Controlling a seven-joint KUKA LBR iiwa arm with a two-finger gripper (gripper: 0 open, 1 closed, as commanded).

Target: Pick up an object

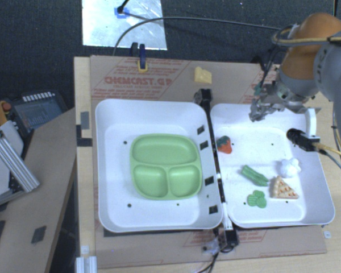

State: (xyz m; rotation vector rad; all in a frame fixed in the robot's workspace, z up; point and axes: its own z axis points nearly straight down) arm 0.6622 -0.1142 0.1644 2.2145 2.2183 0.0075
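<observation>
In the right white bin [318, 206], nearest the camera, lie one green broccoli-shaped toy [257, 199] and one pizza-slice toy [284, 188], then one green pod-like toy [254, 174] and one white lumpy object [289, 166]; one red strawberry-like toy [224, 145] sits farther back. The left white bin [111, 152] holds one pale green three-compartment tray [163, 165]. At the far edge, the metal two-finger gripper [258, 115] hovers, holding nothing visible; its opening I cannot tell.
</observation>
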